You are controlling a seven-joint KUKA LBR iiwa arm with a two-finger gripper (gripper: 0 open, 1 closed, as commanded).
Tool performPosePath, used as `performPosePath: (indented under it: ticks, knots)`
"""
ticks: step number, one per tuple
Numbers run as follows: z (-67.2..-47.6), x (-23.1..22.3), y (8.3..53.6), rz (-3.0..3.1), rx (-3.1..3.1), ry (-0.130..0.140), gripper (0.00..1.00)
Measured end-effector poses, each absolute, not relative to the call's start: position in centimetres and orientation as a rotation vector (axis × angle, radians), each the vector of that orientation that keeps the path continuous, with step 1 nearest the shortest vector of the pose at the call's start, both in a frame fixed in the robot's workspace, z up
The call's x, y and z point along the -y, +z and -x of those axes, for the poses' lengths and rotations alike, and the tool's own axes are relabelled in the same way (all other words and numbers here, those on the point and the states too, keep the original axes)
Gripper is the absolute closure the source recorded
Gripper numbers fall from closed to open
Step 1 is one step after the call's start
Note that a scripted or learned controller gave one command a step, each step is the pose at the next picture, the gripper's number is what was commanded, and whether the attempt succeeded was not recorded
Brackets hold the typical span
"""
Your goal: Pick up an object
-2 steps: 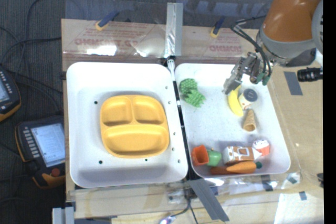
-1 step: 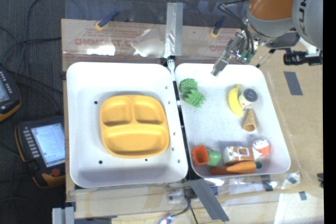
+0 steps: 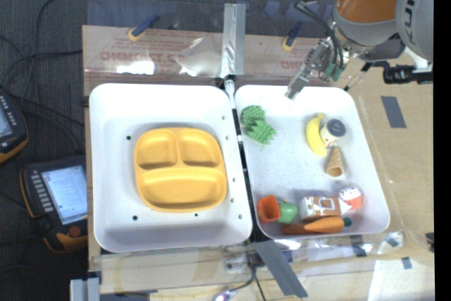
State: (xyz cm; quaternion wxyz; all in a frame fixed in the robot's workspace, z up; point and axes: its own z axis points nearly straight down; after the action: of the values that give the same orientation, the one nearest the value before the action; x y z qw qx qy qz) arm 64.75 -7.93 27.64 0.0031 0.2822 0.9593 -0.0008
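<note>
1. The end effector (image 3: 301,84) is hovering over the right bin's (image 3: 366,151) far rim; whether it is wide or narrow, I cannot tell.
2. A banana (image 3: 315,134), cone (image 3: 334,161), green broccoli (image 3: 256,124) and carrot (image 3: 323,225) are lying in the right bin.
3. A yellow tray (image 3: 180,168) is sitting in the left bin (image 3: 106,151).

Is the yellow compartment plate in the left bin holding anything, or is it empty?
Empty. The yellow three-compartment plastic plate lies flat in the left white bin, and all three wells show only bare yellow surface.
</note>
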Motion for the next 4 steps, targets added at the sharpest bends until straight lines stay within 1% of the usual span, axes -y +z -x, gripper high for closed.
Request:
performPosePath:
  ticks: [1,2,3,4]
  knots:
    - [-64.6,2.8,31.1,-0.899,-3.007,0.002,1.00]
    - [-64.7,2.7,32.0,-0.896,-3.004,0.000,1.00]
    - [-63.9,13.8,23.0,-0.921,-3.002,-0.005,1.00]
    - [-62.8,10.7,9.4,-0.972,-2.984,-0.004,1.00]
